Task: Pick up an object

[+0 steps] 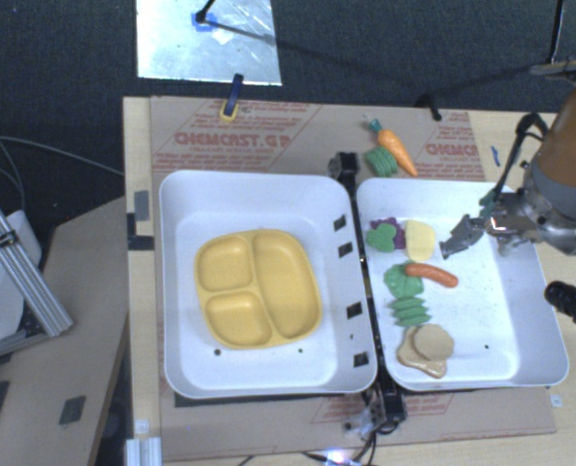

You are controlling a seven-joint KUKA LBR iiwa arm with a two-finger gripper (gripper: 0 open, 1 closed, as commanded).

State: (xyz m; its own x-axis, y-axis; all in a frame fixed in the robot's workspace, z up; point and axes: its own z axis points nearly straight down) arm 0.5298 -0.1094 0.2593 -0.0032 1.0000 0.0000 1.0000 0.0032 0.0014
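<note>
Grey arm (559, 212) with an orange band (571, 144), a dark cable along it, ending in a grey metal gripper (457, 242)

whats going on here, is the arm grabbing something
Not yet. The gripper hangs over the right bin, near the toy food there: a yellow piece, an orange sausage and green pieces. Nothing sits between its fingers. The yellow divided tray lies in the left bin.

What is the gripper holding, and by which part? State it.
Nothing. The gripper hovers over the right bin, beside the yellow toy, with no object between its fingers.
</note>
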